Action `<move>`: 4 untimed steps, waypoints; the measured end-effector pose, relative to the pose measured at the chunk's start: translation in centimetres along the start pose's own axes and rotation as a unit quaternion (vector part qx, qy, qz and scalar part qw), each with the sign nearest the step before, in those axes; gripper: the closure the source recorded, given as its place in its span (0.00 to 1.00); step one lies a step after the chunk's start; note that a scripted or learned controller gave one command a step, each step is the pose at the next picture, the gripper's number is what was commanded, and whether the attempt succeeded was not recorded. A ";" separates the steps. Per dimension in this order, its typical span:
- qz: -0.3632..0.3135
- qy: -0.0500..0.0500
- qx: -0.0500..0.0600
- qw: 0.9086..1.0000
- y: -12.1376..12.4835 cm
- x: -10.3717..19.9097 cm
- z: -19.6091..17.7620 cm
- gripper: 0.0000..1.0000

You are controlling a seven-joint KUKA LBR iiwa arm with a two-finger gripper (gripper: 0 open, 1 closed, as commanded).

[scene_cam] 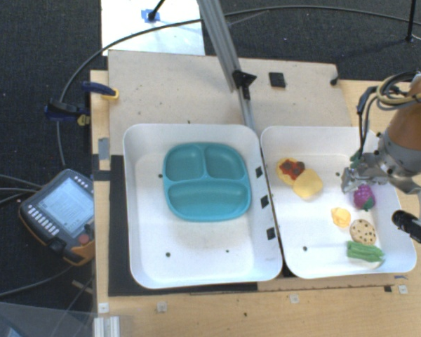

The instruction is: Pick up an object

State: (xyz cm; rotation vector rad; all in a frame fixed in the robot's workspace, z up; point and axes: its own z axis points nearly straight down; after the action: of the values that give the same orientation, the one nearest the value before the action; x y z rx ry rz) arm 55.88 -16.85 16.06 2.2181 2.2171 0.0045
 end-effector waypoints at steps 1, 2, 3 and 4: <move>-0.002 0.000 0.000 1.000 -0.8 0.3 -5.3 1.00; -0.002 0.000 0.002 1.000 -0.7 0.3 -4.1 1.00; -0.005 0.002 0.003 1.000 -0.9 5.3 -3.5 1.00; -0.006 0.002 0.002 1.000 -1.1 10.8 -5.0 1.00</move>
State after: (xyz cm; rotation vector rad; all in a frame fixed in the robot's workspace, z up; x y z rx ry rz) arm 54.77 -6.01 21.05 2.2089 2.2335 0.0053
